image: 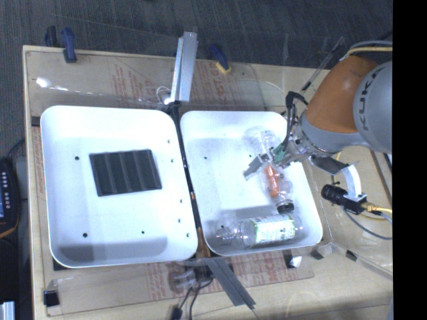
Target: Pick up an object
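Two shallow white bins sit side by side on my bench (347, 272): the left bin (60, 179) and the right bin (213, 179). In the left one I count a single thing, a dark ribbed rectangular mat (125, 172) lying flat near the middle. In the right one I count three things. One clear plastic bottle with a white label (263, 231) lies on its side along the near wall, its neck toward the divider between the bins. One smaller clear bottle with an orange inside and a dark cap (276, 185) lies tilted just above it, the cap end near the labelled bottle; whether the two touch I cannot tell. One crumpled piece of clear plastic (259, 139) sits toward the far right part of the bin, hard to make out against the white floor. My arm comes in from the right, the grey link and the orange band (340, 99) raised over the bench edge beside the right bin, and the wrist bends down and to the left into that bin. My end effector (263, 164) is low over the bin floor, between the clear plastic and the upper end of the orange bottle, just beside both. A grey finger (252, 169) juts out to the left, but I cannot tell how far the end effector is parted, and I see nothing between its fingers.
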`<state>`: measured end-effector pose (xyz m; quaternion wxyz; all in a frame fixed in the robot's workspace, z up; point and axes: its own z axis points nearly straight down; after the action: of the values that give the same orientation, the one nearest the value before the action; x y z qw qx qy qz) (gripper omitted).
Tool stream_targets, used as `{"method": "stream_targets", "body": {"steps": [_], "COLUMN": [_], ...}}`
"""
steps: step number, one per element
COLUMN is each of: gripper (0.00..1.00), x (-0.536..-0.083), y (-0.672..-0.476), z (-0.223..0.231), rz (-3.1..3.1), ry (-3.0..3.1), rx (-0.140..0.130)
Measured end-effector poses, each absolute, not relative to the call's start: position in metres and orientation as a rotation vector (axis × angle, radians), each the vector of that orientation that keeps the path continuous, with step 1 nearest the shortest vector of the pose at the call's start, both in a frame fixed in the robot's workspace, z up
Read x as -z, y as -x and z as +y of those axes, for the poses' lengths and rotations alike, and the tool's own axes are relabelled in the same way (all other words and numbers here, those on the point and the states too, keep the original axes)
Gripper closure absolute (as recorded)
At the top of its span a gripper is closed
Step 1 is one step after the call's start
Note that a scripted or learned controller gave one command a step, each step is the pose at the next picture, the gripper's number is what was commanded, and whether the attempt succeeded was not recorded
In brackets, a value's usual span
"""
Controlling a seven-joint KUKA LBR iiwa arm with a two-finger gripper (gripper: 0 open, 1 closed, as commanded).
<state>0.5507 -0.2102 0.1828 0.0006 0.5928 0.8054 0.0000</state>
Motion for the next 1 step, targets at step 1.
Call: {"method": "stream_targets", "body": {"steps": [1], "gripper": [0.00], "x": [-0.1303], "y": [-0.5762], "z": [-0.2101], "rz": [2.548], "ry": [-1.844], "rx": [0.003]}}
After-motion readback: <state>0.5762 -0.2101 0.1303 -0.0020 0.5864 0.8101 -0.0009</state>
